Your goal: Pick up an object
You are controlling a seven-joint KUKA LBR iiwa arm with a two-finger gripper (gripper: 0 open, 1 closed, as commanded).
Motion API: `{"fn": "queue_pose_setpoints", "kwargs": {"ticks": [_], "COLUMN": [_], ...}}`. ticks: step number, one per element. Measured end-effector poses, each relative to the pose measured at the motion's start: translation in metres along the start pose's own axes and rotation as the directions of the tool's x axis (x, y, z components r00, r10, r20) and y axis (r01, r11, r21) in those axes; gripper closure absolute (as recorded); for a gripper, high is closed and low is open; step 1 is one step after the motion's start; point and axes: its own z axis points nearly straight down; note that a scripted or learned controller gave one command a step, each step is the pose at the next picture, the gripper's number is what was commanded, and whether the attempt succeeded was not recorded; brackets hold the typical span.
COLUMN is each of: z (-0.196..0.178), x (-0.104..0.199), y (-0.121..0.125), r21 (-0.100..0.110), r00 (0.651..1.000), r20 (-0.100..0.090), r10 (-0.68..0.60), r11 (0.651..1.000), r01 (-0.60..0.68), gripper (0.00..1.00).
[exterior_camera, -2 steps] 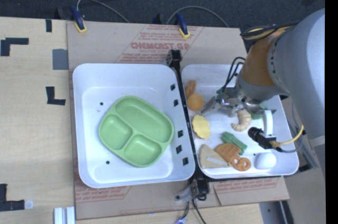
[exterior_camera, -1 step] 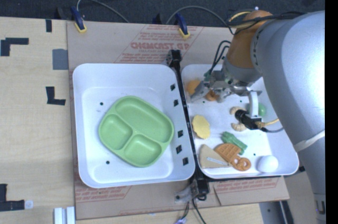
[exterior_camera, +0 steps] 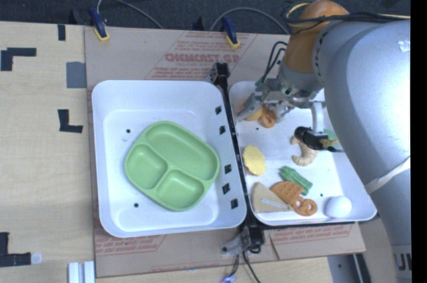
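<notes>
My gripper (exterior_camera: 265,108) is low in the far left corner of the right bin (exterior_camera: 351,189) and stands open. A small orange-brown piece (exterior_camera: 267,119) lies just below and between its fingers, resting on the bin floor and not lifted. Further toward the front lie a yellow round piece (exterior_camera: 253,159), a tan curved piece (exterior_camera: 305,155), a green strip (exterior_camera: 295,177), an orange pretzel (exterior_camera: 295,195), a tan wedge (exterior_camera: 265,200) and a white ball (exterior_camera: 338,206).
The left bin (exterior_camera: 107,108) holds a green divided plate (exterior_camera: 172,165). A black divider (exterior_camera: 230,141) with clips runs between the two bins. The grey arm (exterior_camera: 367,95) covers the right bin's far right side.
</notes>
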Motion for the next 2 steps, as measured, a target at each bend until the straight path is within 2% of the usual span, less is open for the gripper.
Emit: {"fn": "queue_pose_setpoints", "kwargs": {"ticks": [1,2], "z": [-0.001,-0.012], "x": [-0.003,-0.004], "y": [0.004,0.005], "r21": [-0.025,-0.029], "r00": [1.0,1.0], "r20": [0.008,0.011], "r10": [0.002,0.001], "r11": [1.0,1.0], "r01": [-0.002,0.0], "gripper": [0.0,1.0]}}
